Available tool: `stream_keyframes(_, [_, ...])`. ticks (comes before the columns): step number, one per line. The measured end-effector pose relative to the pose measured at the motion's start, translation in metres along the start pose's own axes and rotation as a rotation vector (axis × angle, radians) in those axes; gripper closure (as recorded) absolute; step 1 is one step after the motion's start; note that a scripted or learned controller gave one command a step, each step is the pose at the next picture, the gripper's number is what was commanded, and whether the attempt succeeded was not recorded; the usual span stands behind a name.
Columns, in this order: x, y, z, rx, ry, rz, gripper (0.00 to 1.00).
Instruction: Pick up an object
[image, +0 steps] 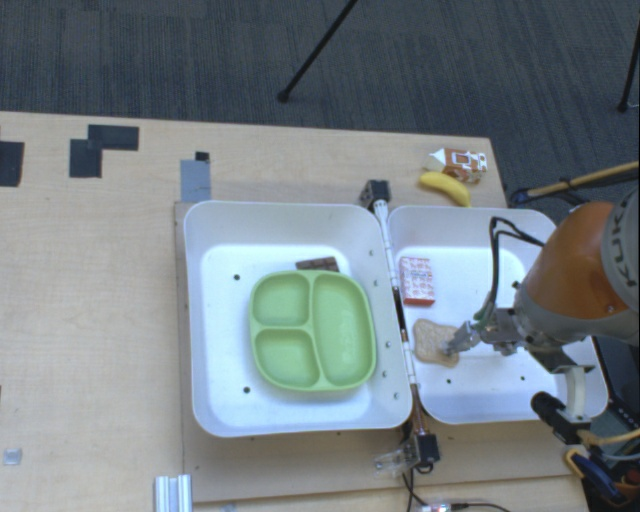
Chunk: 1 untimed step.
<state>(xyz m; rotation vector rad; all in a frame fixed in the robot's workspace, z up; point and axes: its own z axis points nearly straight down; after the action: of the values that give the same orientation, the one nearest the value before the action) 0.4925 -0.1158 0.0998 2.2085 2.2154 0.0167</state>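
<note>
In the right bin (520, 400) lies a tan slice of toast (430, 338) near the left wall. A red and white packet (417, 279) rests just behind it. My gripper (458, 344) reaches in from the right and is low at the toast's right edge, touching or just over it. The grey arm with its orange band (580, 270) covers the bin's right side. Nothing can be seen lifted off the bin floor.
The left bin (215, 330) holds a green divided plate (312, 331) with a small brown piece (317, 264) behind it. A banana (445, 186) and a small carton (461, 160) lie on the bench behind the right bin. A grey block (196, 179) stands at the back left.
</note>
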Motion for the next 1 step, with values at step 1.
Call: stream_keyframes(1, [0.0006, 0.0020, -0.0110, -0.004, 0.000, -0.001, 1.00])
